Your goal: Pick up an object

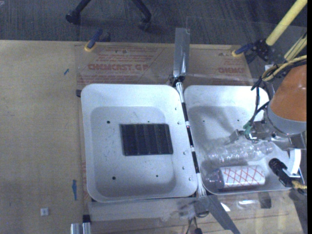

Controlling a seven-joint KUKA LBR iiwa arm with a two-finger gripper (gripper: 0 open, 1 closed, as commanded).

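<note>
— Clear plastic bottle (pixel 239 153), lying in the right bin (pixel 209 101); red-checked white bottle (pixel 241 176) just nearer. Left bin (pixel 97 130): dark ribbed panel (pixel 146 139).

— Gripper (pixel 251 130)?

— Just above the clear bottle's far side; its opening cannot be told, nothing visibly held. Step: approach. Next: descend squarely, close.

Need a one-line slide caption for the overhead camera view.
Gripper poised over clear plastic bottle and red-patterned box in right bin; dark ribbed tray in left bin.
</note>
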